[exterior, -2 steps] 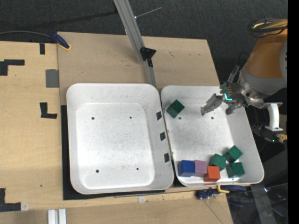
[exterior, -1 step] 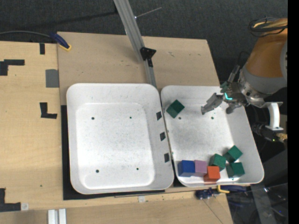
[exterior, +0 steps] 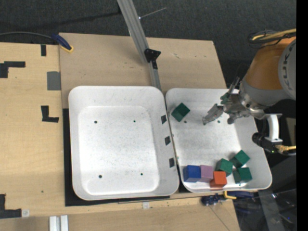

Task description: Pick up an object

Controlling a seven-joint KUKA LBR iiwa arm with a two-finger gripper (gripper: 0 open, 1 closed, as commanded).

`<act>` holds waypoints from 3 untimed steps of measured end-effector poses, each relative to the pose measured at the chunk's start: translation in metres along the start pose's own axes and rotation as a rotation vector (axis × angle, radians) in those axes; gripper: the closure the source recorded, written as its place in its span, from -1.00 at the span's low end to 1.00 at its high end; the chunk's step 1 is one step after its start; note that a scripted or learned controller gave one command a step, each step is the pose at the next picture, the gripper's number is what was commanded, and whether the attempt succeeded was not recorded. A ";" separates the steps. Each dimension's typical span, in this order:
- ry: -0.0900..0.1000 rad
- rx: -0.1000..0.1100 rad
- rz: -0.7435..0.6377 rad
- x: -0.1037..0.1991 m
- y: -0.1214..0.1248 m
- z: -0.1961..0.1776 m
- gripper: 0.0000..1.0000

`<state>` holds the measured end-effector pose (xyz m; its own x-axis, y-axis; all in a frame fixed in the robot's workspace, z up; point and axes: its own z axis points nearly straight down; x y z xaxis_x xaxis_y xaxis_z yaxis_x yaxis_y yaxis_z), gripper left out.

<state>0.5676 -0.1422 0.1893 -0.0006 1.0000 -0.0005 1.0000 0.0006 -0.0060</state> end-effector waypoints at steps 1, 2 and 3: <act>0.001 0.002 0.001 -0.005 -0.008 0.060 -1.00; 0.000 -0.001 0.000 -0.004 -0.009 0.100 -1.00; 0.002 -0.003 -0.002 -0.003 -0.009 0.088 1.00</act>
<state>0.5584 -0.1456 0.1010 -0.0024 1.0000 0.0012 1.0000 0.0024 -0.0033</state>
